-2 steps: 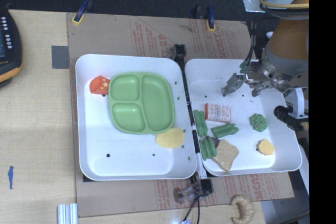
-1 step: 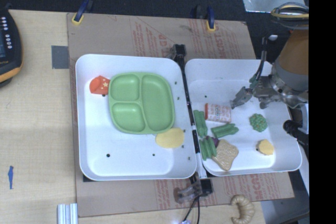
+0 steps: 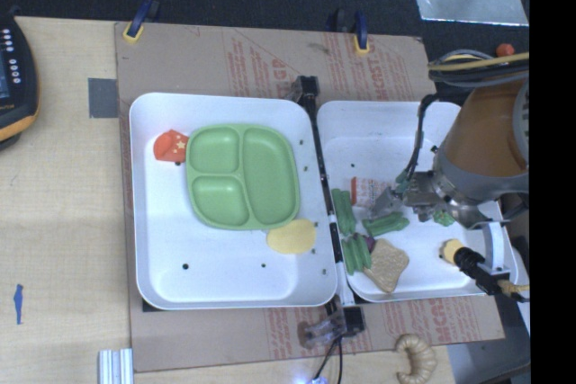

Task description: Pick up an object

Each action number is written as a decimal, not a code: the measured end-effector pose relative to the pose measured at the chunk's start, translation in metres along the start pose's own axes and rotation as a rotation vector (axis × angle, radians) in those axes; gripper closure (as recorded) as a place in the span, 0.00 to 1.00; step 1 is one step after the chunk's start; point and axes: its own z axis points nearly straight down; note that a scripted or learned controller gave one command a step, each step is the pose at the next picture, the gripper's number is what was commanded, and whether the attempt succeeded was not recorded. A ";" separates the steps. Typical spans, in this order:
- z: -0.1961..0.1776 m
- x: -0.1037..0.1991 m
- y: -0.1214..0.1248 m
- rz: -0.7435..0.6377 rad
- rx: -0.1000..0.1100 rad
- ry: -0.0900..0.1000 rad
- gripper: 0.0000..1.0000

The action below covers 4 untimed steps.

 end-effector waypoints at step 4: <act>0.042 -0.001 0.099 -0.006 -0.012 -0.004 0.00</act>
